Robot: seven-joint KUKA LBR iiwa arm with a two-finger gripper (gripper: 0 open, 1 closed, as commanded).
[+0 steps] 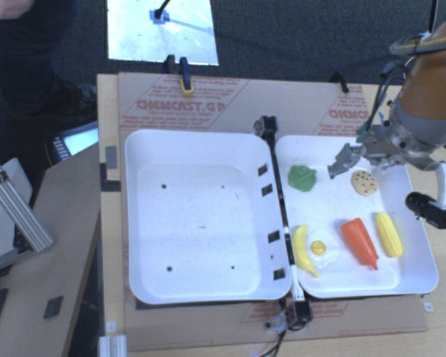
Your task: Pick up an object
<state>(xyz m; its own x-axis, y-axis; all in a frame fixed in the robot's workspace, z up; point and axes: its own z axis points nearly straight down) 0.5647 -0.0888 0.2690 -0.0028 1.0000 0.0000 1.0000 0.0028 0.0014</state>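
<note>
Several toy foods lie in the right bin (416, 277): a green lettuce piece (302, 178), a round cookie (364, 183), a yellow corn cob (389, 233), an orange carrot (360, 242), a banana (302, 249) and a fried egg (320, 249). My gripper (345, 160) hangs over the upper part of this bin, between the lettuce and the cookie, just up and left of the cookie. Nothing shows between its fingers.
The left bin (134, 155) sits beside the right one, with black clips (267, 190) along the shared divider. A cardboard sheet (230, 99) lies under both bins. A black part of the arm (430, 208) overhangs the right bin's right rim.
</note>
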